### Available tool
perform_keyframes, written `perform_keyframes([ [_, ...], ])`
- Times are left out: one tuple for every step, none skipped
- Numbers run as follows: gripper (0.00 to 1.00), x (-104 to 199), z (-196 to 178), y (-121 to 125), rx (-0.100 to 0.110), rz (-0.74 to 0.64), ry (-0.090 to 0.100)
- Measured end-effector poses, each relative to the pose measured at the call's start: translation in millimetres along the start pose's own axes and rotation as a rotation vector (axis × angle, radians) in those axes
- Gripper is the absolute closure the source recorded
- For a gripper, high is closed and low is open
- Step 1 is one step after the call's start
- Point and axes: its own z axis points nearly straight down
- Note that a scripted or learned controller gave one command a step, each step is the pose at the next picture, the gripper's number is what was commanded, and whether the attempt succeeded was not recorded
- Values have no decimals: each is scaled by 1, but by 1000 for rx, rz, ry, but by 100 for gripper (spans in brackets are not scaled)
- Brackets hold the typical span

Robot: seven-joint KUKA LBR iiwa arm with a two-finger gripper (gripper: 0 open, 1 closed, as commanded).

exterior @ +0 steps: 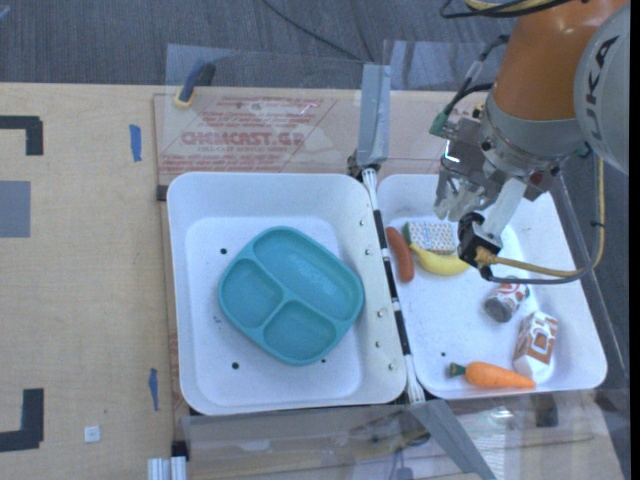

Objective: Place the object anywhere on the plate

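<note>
The claw [458, 208] hangs low over the right bin [585, 368], at its far-left corner, and from this slanted view I cannot tell whether it is spread or pressed together; nothing shows pinched in it. Just below and slightly left of it lies a small white patterned block [431, 235], with a banana [443, 261] touching the block's lower edge and a red sausage-shaped piece [401, 253] a little further left, against the bin wall. Any of these is probably the object meant, since the claw sits right over that cluster. Well below and to the right of the claw lie a small grey-and-white item [503, 303], a white carton with orange print [536, 343], and a carrot [490, 375] near the bin's front edge. The teal plate [291, 293], a three-compartment dish, rests in the left bin [190, 298], well to the claw's left, and carries nothing yet, so the task looks barely begun. To do this step well, the claw should settle on one item rather than straddle two, since block and banana touch and a careless close may catch both or nudge them apart. Coming straight down keeps the bin wall and the sausage piece out of the way. Once gripped, a clean lift over the divider [385, 268] matters before crossing leftward.
</note>
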Motion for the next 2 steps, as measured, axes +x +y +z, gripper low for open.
perform_keyframes([
  [100,33,-3,-105,4,-94,-1],
  [100,82,40,-127,6,238,-2],
])
